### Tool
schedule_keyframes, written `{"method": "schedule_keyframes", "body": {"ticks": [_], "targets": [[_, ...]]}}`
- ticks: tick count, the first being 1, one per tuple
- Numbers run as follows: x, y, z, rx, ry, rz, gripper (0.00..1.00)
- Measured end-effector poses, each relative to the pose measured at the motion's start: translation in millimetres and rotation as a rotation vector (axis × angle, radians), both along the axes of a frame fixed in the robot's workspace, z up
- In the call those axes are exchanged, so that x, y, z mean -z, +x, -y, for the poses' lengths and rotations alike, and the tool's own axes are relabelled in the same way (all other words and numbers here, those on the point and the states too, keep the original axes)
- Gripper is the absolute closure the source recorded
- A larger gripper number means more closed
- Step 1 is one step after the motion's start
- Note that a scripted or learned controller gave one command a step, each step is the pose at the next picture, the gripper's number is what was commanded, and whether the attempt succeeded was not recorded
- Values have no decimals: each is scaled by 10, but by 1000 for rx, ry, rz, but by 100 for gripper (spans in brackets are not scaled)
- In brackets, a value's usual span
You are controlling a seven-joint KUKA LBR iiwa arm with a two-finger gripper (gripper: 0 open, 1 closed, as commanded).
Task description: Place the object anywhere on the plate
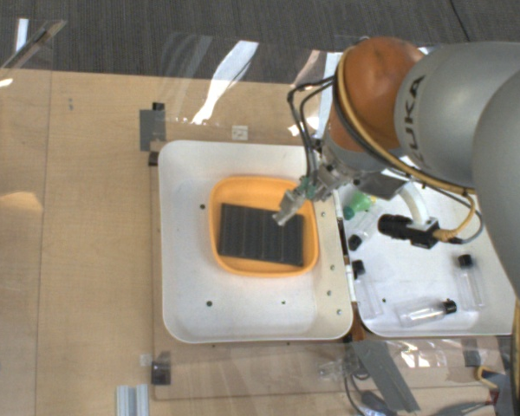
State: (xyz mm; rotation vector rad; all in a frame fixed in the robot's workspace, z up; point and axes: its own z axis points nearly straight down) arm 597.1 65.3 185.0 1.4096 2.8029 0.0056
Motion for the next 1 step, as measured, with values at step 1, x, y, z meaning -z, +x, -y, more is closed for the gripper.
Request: {"method": "schedule_keyframes", "body": {"ticks": [1], "targets": [[-94,-342,597,-91,-1,3,0]]}}
